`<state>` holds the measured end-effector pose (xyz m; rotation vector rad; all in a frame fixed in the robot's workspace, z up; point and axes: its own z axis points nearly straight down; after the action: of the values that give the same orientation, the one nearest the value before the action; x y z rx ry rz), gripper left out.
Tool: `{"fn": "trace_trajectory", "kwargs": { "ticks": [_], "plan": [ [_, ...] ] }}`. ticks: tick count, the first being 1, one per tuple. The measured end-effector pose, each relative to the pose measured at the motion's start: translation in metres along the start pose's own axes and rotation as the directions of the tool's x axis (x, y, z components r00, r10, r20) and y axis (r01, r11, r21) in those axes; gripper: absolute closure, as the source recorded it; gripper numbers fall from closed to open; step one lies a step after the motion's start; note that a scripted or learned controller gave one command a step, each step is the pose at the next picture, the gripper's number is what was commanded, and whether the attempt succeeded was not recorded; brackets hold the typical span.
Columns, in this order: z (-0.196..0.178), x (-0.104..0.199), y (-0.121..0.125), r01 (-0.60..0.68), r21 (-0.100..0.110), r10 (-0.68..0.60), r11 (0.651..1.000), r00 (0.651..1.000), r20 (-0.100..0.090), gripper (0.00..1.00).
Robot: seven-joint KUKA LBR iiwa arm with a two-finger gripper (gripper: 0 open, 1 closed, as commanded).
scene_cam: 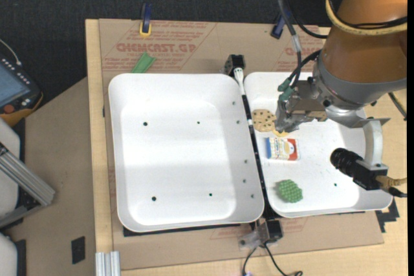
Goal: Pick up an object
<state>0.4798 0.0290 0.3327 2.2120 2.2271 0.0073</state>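
While my gripper [283, 129] hangs low in the right bin [323, 200], I cannot tell how it is set. A small white carton [283, 148] lies just below it at six o'clock, a tan disc [261, 119] at ten, a green ball [289, 191] farther toward six. Coming down between carton and disc risks nudging both aside.

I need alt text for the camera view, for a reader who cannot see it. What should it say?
A grey and orange arm reaches from the right, its pincer low over the right bin, just above a small carton, between a tan disc and a green ball. The left bin sits beside it on a cardboard-covered bench.
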Motion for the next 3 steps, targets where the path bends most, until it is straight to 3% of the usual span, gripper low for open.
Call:
{"fn": "trace_trajectory", "kwargs": {
  "ticks": [1, 2, 3],
  "plan": [
    [0.024, 0.007, -0.001, -0.006, 0.01, 0.006, 1.0, 1.0, 0.001, 1.0],
    [0.067, -0.163, 0.011, -0.025, 0.009, 0.024, 1.0, 1.0, 0.007, 1.0],
    [-0.035, -0.164, -0.001, -0.007, -0.008, 0.007, 1.0, 1.0, 0.005, 1.0]
  ]
}}
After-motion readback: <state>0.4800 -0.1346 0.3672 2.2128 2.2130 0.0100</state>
